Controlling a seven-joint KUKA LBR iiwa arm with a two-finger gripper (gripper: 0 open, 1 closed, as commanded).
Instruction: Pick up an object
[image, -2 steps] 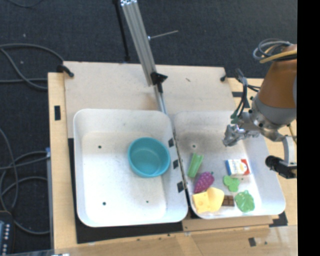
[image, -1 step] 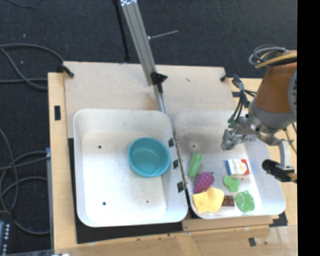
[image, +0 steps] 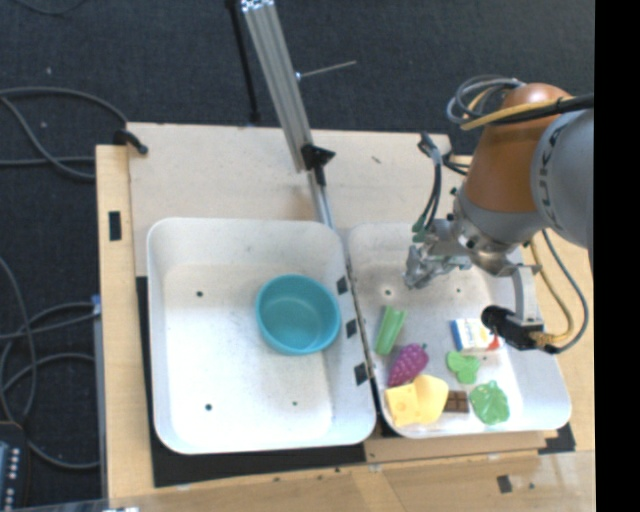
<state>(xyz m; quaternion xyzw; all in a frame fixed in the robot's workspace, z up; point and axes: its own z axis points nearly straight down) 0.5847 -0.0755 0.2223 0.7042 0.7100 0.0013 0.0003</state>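
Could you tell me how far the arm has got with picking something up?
Nothing looks picked yet. The gripper hangs over the upper part of the right bin, with nothing seen between its fingers. The green cylinder, purple grapes and yellow piece lie below it in the bin. Descent, grasp and lift remain.

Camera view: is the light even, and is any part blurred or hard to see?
Camera view: light is even and soft, with faint shadows; the left bin looks slightly washed out; the gripper is small and a little blurred; the toys in the right bin stay sharp enough to distinguish.
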